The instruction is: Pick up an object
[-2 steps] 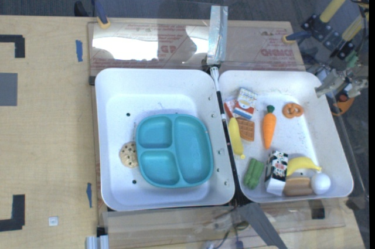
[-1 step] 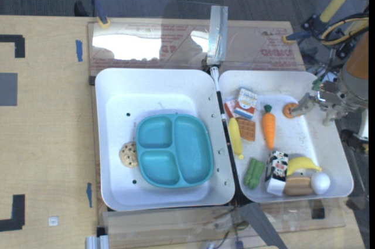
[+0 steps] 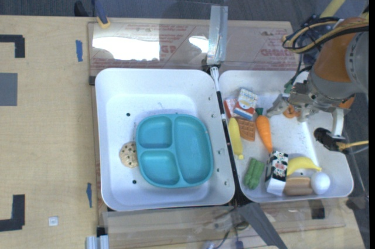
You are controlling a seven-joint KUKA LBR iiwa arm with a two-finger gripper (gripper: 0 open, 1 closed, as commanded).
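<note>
Your arm [image 3: 343, 60] enters from the right, above the upper part of the right bin [image 3: 345, 186]. Its gripper [image 3: 291, 106] hangs over the bin floor; whether it is released or clenched, you cannot tell. Items to pick lie in this bin: a small carton [image 3: 246, 102], a waffle [image 3: 247, 129], a carrot [image 3: 265, 133], a corn cob [image 3: 235, 137], a green pod [image 3: 254, 173], a banana [image 3: 302, 166] and an egg [image 3: 320, 183]. The left bin [image 3: 111, 89] holds a blue divided plate [image 3: 173, 150], with a cookie [image 3: 128, 154] touching its left edge.
</note>
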